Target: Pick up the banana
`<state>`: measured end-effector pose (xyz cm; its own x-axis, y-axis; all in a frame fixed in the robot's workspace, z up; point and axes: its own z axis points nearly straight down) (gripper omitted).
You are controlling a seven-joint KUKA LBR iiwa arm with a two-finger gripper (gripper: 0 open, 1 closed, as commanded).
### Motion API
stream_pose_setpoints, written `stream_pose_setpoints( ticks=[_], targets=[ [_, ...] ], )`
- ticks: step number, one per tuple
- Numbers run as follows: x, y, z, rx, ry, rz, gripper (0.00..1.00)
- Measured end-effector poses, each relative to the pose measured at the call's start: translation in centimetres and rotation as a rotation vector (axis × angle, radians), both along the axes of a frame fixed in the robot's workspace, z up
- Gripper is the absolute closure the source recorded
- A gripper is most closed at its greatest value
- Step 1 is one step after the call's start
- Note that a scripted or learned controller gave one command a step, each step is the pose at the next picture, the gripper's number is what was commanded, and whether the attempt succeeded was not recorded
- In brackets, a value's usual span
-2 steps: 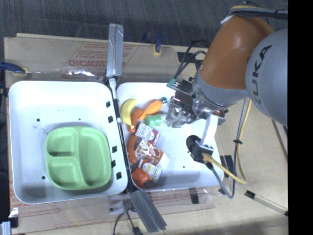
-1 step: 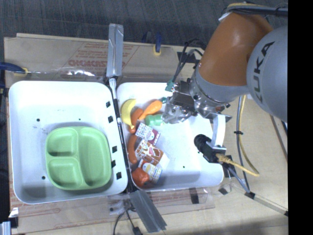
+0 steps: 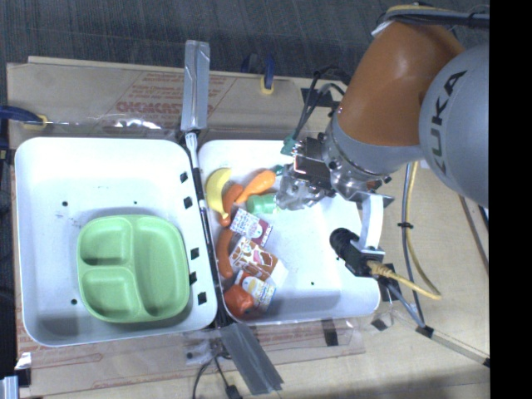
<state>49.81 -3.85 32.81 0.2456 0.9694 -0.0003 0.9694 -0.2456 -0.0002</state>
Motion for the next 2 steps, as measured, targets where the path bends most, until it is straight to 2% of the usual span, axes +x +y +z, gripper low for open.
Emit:
stream_pose_setpoints(
  ticks=[1, 2],
  targets=[
    [3.4, 8.2, -1.7, -0.001, 0.004, -0.306, 0.00],
    [-2.2, 2.0, -7.2, 0.000, 0.006, -0.094, 0.00]
  ],
)
